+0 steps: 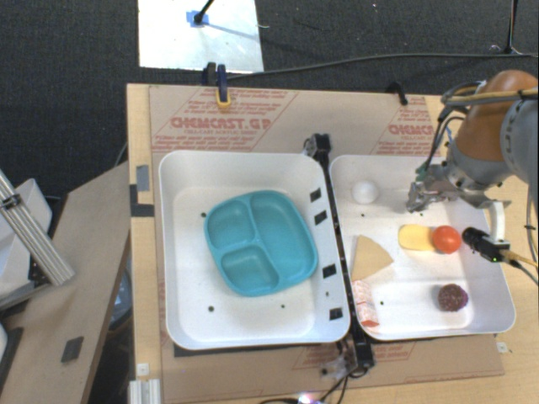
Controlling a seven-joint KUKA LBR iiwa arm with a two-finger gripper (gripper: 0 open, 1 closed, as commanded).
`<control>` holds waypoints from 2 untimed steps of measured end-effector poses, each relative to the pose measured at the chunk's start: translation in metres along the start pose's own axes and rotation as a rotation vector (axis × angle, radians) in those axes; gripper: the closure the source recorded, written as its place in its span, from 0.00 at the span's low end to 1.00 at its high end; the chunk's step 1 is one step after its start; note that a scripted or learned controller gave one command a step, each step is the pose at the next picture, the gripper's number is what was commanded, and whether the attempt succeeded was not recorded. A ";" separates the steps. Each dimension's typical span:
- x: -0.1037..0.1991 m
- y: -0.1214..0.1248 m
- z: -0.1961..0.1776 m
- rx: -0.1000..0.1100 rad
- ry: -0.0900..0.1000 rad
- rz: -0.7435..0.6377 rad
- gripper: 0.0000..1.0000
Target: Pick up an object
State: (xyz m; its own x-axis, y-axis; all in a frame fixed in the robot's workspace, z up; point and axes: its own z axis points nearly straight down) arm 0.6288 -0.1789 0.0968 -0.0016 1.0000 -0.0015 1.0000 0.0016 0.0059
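My gripper hangs low over the back part of the right bin, fingers pointing down. Just in front of it lie a yellow block and an orange-red ball, touching each other. A white ball rests to the gripper's left near the bin's back wall. A tan wedge lies by the bin's left wall, a red-and-white packet in the front left corner, and a dark purple ball toward the front right. Nothing shows between the fingers.
The left bin holds a teal divided plate. A black clip rail runs between the two bins. A black fixture juts in over the right bin's right edge. The arm fills the bin's back right.
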 end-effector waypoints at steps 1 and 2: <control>-0.005 -0.006 -0.051 0.000 -0.001 0.002 1.00; -0.011 0.004 -0.108 -0.002 -0.001 -0.002 1.00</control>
State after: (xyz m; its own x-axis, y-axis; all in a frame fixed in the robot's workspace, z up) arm 0.6327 -0.1900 0.2053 -0.0038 1.0000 -0.0028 1.0000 0.0038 0.0084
